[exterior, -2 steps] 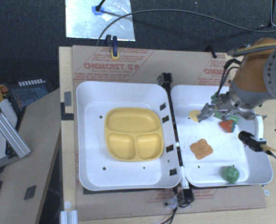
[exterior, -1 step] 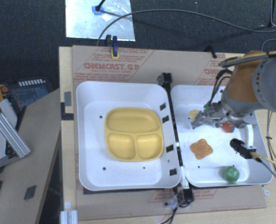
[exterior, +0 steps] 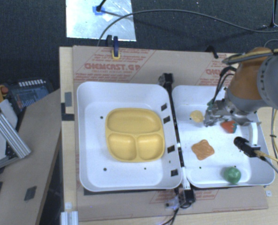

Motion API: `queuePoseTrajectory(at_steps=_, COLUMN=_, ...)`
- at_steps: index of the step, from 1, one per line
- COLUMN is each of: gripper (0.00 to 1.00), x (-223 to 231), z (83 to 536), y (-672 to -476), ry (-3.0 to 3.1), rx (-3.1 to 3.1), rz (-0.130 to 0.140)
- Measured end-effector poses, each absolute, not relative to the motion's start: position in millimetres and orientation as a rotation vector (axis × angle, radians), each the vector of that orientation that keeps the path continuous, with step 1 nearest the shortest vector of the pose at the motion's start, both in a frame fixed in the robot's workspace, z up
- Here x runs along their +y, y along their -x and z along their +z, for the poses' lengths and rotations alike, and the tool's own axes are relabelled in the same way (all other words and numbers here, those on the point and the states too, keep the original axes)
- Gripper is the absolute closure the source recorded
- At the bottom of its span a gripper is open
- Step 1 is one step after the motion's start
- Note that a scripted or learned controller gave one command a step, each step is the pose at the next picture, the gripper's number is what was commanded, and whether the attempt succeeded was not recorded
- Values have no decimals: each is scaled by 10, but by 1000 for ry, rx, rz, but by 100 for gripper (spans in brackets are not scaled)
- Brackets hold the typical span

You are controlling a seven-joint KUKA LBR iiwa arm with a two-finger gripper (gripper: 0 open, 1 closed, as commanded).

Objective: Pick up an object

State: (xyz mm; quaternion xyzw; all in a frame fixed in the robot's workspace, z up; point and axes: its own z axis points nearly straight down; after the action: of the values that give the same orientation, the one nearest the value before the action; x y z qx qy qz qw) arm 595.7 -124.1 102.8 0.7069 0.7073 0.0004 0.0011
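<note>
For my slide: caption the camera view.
KUKA gripper low in right bin near yellow, red, orange, green items.

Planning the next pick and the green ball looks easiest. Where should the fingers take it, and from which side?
Take the green ball across its widest middle, coming straight down from above. It is round, so any finger direction probably works, and it sits apart from the orange piece; the right bin wall nearby likely rules out a side approach.
</note>
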Motion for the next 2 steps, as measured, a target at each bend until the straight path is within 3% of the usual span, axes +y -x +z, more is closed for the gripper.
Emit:
queuePoseTrajectory(at_steps=1, gripper=100, x=-1285, z=1665, y=-5945, ry=-2217, rx=2216, rz=7)
queuePoseTrajectory(at_steps=2, gripper=100, x=-1240, z=2221, y=-6058, ry=-2211, rx=2222, rz=7)
